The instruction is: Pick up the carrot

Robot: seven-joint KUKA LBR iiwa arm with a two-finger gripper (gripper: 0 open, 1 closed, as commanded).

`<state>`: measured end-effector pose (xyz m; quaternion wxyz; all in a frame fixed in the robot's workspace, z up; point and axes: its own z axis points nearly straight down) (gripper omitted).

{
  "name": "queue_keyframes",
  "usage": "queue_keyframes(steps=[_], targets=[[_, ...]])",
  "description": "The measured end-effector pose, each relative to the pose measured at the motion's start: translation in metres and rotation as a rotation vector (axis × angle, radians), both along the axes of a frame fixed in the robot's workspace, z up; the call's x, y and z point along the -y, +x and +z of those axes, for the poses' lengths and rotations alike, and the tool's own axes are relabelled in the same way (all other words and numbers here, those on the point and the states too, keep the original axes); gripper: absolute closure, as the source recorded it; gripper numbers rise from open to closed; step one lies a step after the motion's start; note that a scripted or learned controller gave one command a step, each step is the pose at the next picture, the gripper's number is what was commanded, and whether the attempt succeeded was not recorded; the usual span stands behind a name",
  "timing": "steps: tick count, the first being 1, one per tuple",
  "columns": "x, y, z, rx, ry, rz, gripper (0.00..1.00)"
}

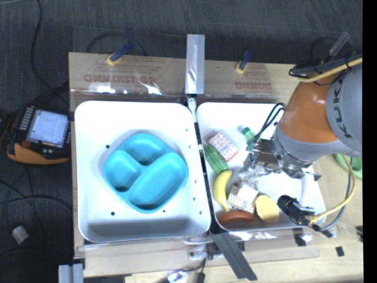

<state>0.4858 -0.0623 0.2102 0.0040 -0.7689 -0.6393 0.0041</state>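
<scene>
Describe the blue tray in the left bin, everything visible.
The blue tray is a glossy turquoise dish, plastic by the look of it, with rounded lobes and three compartments: two smaller ones at upper left, one larger at lower right. It lies flat and open side up, turned at a slant, about midway in the left bin. Nothing lies in it or touches it besides the bin floor.
</scene>
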Motion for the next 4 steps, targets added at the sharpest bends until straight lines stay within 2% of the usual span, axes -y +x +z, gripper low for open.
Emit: queue_keyframes(steps=[1,2,3,4], targets=[[0.005,-0.003,-0.014,0.005,-0.002,-0.012,1.00],[0.005,-0.003,-0.014,0.006,-0.001,-0.012,0.00],[0.028,0.006,-0.105,0.035,0.002,-0.084,0.00],[0.014,-0.002,0.068,0.007,-0.004,-0.048,0.00]])
